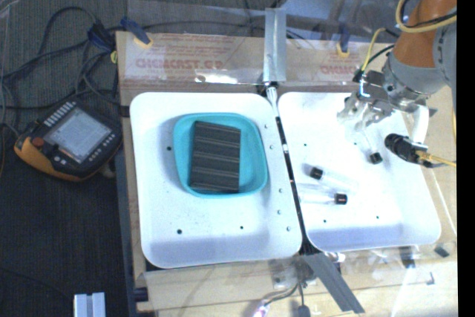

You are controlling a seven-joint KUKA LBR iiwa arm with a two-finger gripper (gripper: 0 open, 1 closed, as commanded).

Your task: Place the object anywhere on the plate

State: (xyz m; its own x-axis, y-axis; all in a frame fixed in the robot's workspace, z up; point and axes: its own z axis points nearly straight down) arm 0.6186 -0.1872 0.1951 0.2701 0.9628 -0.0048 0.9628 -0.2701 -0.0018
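Smooth white bin [223,249], ribbed dark slab [216,157]

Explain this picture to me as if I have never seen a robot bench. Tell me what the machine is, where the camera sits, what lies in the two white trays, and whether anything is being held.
One camera, fixed above the bench, looks down at a slant. The machine is a single robot arm, grey with an orange band, reaching in from the right. At its end is a two-finger gripper, hanging over the back of the right bin. I cannot make out anything between its fingers.

Two shallow white bins sit side by side. The left bin holds a blue plate with a dark ribbed rectangular block lying flat on it. The right bin holds a few small black pieces, too small to identify.

On the floor to the left lies the arm's handheld control pad, with cables.
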